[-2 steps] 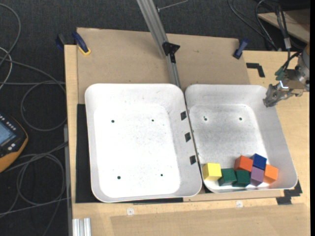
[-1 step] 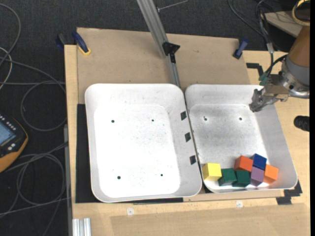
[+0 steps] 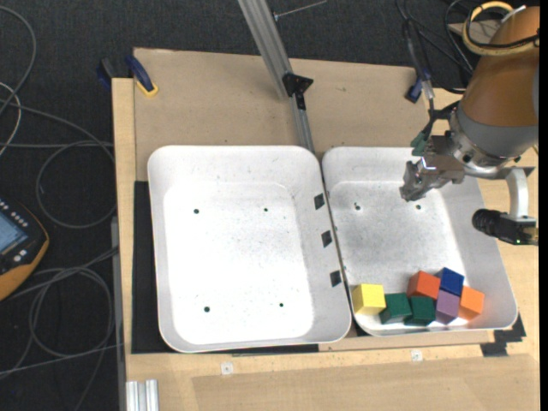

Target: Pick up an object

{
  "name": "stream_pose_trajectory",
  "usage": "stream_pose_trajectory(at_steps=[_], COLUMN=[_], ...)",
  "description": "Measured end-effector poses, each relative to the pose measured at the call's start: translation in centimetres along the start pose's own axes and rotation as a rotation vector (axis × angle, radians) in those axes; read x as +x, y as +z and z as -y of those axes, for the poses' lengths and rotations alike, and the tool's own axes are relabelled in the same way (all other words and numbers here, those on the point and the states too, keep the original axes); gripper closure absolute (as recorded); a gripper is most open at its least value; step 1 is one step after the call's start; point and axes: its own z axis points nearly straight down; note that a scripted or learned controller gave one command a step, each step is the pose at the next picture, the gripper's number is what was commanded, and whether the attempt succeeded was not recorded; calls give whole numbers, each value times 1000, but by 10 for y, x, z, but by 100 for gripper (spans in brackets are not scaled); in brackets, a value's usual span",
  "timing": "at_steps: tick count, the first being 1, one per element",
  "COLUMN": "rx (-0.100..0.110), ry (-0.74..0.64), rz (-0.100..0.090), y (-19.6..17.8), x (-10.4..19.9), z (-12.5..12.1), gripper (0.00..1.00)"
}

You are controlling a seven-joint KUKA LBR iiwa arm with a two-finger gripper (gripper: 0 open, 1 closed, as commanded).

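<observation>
Several small coloured blocks lie clustered along the near edge of the right bin (image 3: 390,238): a yellow block (image 3: 370,297), two green blocks (image 3: 408,309), an orange-red block (image 3: 423,284), a blue block (image 3: 451,279), a purple block (image 3: 448,305) and an orange block (image 3: 472,301). My gripper (image 3: 414,186) hangs over the far part of the right bin, well away from the blocks, pointing down and to the left. Nothing shows between its fingertips.
The left bin (image 3: 235,247) stands beside the right one. A slanted metal rod (image 3: 270,41) crosses the bench behind the bins. Blue clamps (image 3: 141,75) sit at the bench's far corners. Cables lie on the floor to the left.
</observation>
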Motion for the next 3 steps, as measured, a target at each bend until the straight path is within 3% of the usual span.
stream_pose_trajectory(at_steps=[1, 3], rx=[-1, 2], ry=[1, 1], rz=[1, 1], y=[-9, 11], x=[50, 145], z=[12, 38], gripper=[100, 100])
